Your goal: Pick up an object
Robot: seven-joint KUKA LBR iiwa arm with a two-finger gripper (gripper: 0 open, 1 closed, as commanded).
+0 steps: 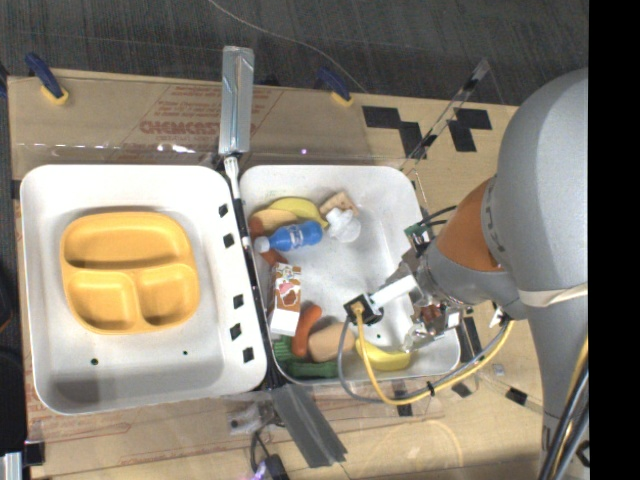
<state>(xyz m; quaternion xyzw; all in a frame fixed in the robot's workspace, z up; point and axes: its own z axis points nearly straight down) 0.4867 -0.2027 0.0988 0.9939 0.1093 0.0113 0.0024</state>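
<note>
The gripper [400,340] hangs low over the right bin [385,183], a yellow banana [385,356] just under it — presumably the target — though jaw state I cannot tell.

The grey arm [545,168] reaches in from the right, its orange band [468,236] above the wrist. The end effector [415,330] points down, low at the lower right, cables looping beneath it.

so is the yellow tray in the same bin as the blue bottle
No, the yellow tray sits in the left bin; the blue bottle lies in the right bin.
</note>
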